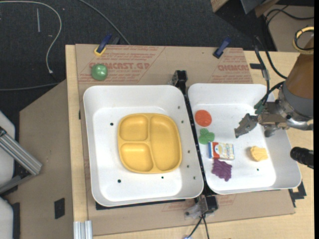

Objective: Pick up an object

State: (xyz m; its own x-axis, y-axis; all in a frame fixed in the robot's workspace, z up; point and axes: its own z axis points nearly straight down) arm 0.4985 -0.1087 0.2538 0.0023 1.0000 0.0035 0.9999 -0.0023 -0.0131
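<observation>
Metal gripper (245,127) above glossy bin (239,96)

Left bin (94,148): divided plate (149,142) | Right bin (279,176): five small items, gripper (242,127) above | Ball (99,72) behind left bin

Left bin (94,133): white, holding a yellow three-compartment plate (149,143).
Right bin (234,94): white. Contents: orange-red round piece (203,117); green leafy piece (206,136); small box (223,150) patterned red, white and blue; purple grape cluster (222,169); pale yellow chunk (258,153).
Upper left of frame: green ball (99,72) on tan cardboard (139,66) with faint red lettering; blue clamps (103,45).
Arm (304,83): grey with orange band.
</observation>
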